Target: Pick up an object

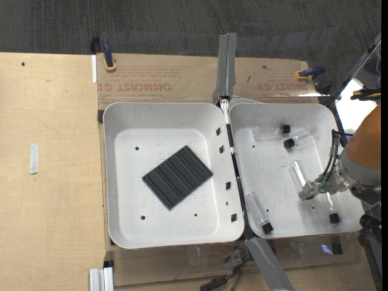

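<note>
A dark grey ribbed slab (177,176) lies tilted in the middle of the left bin (110,180). The right bin (276,106) holds several clear tubes with black caps: one (271,131) near the back, one (301,139) just right of it, one (297,174) in the middle, one (259,212) at the front left and one (332,213) at the front right. My gripper (308,191) is low in the right bin, right at the near end of the middle tube. I see nothing clearly held in it.
The arm's orange band (368,147) and grey wrist (357,183) hang over the right bin's right edge. A grey divider bar (226,65) runs between the bins at the back. Clamps (108,56) (308,73) hold cardboard behind the bins.
</note>
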{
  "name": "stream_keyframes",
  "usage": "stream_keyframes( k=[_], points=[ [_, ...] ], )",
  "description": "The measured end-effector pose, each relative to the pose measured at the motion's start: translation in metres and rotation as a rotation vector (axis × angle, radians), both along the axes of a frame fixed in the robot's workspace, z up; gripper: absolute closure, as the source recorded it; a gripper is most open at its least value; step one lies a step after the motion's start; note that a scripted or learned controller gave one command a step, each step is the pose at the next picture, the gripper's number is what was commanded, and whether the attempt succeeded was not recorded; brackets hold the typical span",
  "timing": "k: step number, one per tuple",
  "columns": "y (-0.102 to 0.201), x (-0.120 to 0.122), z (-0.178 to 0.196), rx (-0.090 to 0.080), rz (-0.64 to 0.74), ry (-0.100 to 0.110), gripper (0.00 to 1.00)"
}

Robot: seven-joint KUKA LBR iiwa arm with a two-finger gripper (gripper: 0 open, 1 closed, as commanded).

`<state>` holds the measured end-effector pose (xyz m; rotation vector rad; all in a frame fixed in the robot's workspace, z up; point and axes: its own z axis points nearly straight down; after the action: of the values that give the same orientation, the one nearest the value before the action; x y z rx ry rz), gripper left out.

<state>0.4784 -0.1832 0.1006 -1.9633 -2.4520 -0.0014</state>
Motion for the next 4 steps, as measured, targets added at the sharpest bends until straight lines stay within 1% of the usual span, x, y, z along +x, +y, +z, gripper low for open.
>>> stream_keyframes(
  k=[1, 2, 3, 4],
  points=[
    [0.022, 0.037, 0.102, -0.002, 0.026, 0.001, 1.00],
    [0.053, 0.140, 0.079, -0.002, 0.020, 0.002, 1.00],
    [0.122, 0.150, 0.109, -0.003, -0.018, 0.001, 1.00],
    [0.170, 0.180, 0.111, -0.003, -0.037, 0.001, 1.00]
  ],
)
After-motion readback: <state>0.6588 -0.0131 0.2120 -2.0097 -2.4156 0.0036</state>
